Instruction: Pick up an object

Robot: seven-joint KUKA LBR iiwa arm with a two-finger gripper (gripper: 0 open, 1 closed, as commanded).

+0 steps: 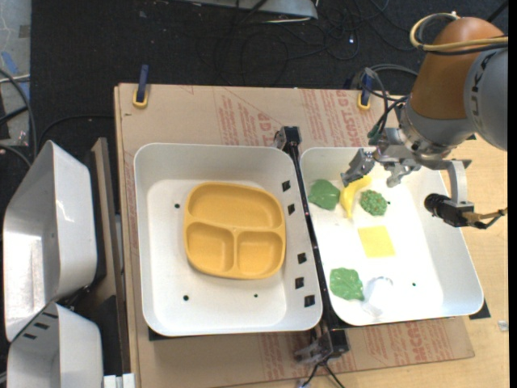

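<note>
My gripper point(380, 171) hangs over the back of the right bin point(452, 273). It is open, with one finger point(356, 168) to the left and the other to the right, and nothing shows between them. Just in front of it lie a small yellow curved piece point(349, 199) and a bushy green piece point(373, 203). A flat green piece point(323, 194) sits to their left. Nearer the bin's middle lies a yellow square point(376, 241). At the front are another green piece point(346, 283) and a small white object point(376, 287).
The left bin point(153, 217) holds a yellow divided plate point(236, 229). A black ridge point(303, 217) runs between the two bins. A black cable fitting point(449, 208) hangs off the arm over the right bin's far side. White containers point(44, 233) stand at the far left.
</note>
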